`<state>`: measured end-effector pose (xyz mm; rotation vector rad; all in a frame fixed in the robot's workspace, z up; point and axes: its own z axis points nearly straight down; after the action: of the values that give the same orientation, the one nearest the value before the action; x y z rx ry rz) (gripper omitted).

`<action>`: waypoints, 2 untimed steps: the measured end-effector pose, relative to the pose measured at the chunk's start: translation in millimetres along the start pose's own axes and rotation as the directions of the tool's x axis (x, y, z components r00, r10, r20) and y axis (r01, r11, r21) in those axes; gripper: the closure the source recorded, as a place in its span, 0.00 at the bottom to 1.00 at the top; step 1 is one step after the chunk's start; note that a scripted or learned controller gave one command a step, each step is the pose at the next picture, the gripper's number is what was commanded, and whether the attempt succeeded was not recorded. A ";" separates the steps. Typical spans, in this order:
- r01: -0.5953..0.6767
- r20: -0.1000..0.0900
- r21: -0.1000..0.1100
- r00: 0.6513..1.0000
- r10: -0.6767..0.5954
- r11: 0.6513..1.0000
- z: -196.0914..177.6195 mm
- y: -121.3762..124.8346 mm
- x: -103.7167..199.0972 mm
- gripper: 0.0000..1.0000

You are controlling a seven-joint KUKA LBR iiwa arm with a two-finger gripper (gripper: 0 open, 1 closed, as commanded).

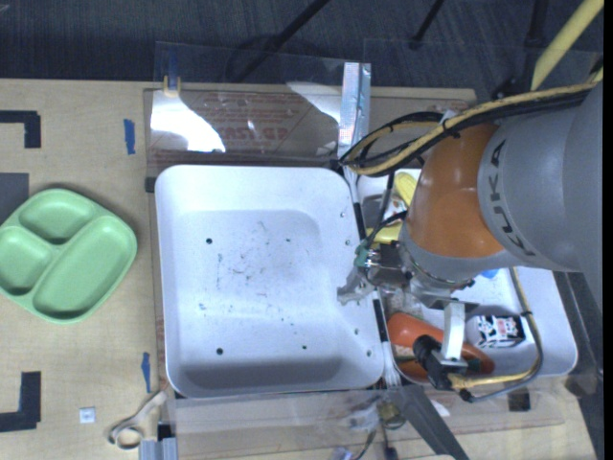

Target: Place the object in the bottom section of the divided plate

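Pretty much nothing done yet as far as I can see: the green divided plate (pixel 65 254) sits on the bench well left of the bins with all its sections bare. The arm (pixel 498 190) is hunched over the right bin (pixel 556 338), where an orange object (pixel 410 330) lies with other bits. Can't tell what the gripper (pixel 375 281) is doing, so the grab and carry over are left.

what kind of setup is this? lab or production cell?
Most likely a robotics lab bench, not production. A grey and orange arm reaches over two white bins on a plywood top marked with black tape, a green divided plate sits at the left, and stand legs show on dark carpet beyond.
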<state>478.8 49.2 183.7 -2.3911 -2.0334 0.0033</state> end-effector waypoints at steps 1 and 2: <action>-0.169 0.001 -0.003 0.986 0.169 0.986 -58.1 64.7 -103.7 0.00; -0.320 0.000 -0.002 0.947 0.320 0.947 -211.8 113.4 -85.9 0.00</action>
<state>577.6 -53.9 395.0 -2.6918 -1.6195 0.0022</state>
